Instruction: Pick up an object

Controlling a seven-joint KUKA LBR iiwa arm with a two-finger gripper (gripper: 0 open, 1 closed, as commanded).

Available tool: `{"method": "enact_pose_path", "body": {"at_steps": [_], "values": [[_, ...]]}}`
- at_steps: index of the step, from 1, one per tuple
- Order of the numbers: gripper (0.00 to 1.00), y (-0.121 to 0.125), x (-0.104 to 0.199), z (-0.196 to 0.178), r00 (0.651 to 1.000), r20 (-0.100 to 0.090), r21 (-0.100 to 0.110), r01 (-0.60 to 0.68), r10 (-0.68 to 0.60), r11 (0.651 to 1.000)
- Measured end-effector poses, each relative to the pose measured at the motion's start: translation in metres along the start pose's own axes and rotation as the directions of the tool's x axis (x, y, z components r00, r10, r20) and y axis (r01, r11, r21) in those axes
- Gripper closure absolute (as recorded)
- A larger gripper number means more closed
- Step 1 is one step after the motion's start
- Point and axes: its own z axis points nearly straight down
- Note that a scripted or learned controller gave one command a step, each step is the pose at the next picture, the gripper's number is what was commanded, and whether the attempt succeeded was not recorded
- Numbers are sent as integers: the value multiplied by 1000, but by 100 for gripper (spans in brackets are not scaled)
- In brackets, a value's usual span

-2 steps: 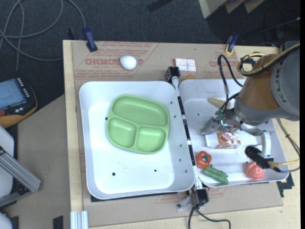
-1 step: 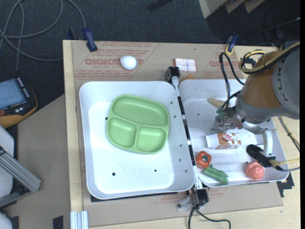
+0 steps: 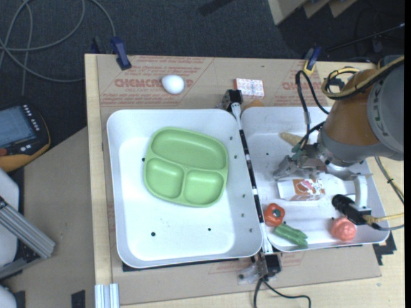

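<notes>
My gripper (image 3: 290, 167) hangs low in the right bin (image 3: 257, 140), its metal fingers pointing left just above a white packet with red print (image 3: 302, 188). A small orange-red round toy (image 3: 274, 214) lies at the bin's front left, with a green pepper-like piece (image 3: 290, 234) beside it. A pink-red ball (image 3: 343, 229) rests at the front right. A tan wedge (image 3: 292, 138) lies behind the gripper. Nothing shows between the fingers.
The left bin (image 3: 128, 191) holds a green three-compartment plate (image 3: 186, 167). On the cardboard behind the bins lie a white egg-like ball (image 3: 172, 83) and a small red-and-white packet (image 3: 250, 87). Black cables (image 3: 308, 101) loop near the arm at the back right.
</notes>
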Motion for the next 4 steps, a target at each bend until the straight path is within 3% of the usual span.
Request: {"method": "enact_pose_path", "body": {"at_steps": [1, 2, 3, 4], "values": [[0, 61, -29, -3, 1000, 2, -2, 2, -2, 1000], [0, 113, -36, 9, 1000, 3, -2, 3, -3, 1000], [100, 114, -36, -2, 1000, 5, -5, 4, -4, 1000], [100, 67, 13, -64, 1000, 1, 0, 3, -3, 1000]]}}
